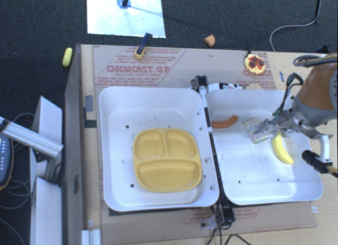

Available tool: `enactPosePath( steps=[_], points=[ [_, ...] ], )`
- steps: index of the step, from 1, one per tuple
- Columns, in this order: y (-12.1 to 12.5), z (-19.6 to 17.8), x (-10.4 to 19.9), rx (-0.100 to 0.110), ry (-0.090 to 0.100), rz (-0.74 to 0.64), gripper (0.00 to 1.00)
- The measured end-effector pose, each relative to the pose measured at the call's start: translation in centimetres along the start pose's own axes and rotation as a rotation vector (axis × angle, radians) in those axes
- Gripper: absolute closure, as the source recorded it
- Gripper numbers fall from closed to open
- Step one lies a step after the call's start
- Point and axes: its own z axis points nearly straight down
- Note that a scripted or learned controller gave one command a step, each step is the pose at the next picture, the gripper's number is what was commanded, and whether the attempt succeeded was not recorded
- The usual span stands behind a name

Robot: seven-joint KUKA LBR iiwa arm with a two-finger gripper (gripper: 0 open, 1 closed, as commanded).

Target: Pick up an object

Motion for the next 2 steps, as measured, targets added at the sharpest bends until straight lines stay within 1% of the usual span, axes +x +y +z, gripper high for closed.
enactPosePath(
  steps=[1,2],
  points=[
    [-4.1,0.5,0.0,0.011,0.000,0.001,0.00],
    [-4.0,-0.5,0.0,0.008,0.000,0.000,1.00]
  ],
)
